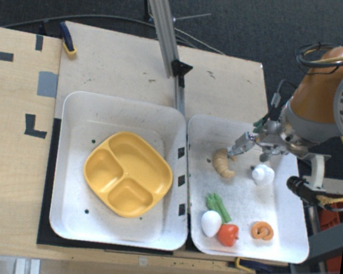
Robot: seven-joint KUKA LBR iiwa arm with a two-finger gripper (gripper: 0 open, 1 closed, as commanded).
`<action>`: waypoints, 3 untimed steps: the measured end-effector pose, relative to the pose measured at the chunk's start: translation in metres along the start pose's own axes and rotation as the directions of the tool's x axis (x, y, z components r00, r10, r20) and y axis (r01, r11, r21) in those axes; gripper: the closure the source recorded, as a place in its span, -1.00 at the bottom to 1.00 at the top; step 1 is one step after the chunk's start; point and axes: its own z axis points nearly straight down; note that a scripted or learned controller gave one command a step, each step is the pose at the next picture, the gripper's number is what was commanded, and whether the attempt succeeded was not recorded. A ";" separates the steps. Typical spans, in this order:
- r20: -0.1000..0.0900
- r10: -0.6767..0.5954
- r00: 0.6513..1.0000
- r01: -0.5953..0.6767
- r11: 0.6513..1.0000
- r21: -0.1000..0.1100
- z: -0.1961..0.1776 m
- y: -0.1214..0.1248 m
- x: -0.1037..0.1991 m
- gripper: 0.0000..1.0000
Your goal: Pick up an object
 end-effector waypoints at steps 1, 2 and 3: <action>0.000 0.000 1.000 0.000 1.000 0.000 0.000 0.000 0.000 -1.00; 0.001 0.001 1.000 -0.001 1.000 0.005 0.056 0.009 -0.001 -1.00; 0.000 0.001 1.000 -0.001 1.000 0.007 0.114 0.000 0.008 -1.00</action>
